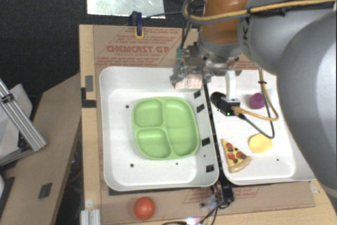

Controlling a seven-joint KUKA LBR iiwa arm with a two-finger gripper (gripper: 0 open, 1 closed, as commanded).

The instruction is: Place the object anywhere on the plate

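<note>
Over the far edge of the left white bin (pixel 111 113), near its far right corner, the two-finger gripper (pixel 190 75) hangs above a small pale pink-and-white object (pixel 186 82). I take this object to be the task item. It sits directly under the gripper tip, and I cannot tell whether the gripper is clamped on it or released.

Step in hand, as I judge it: pick-up or early carry. The green four-compartment plastic plate (pixel 165 128) lies at the centre of the same bin, unoccupied. The next move calls for a confirmed grasp, then a short travel toward the bin's near edge to bring the object over the plate.

Arm pose: the grey arm (pixel 295 34) enters from the right, wrist pointing straight down.
</note>
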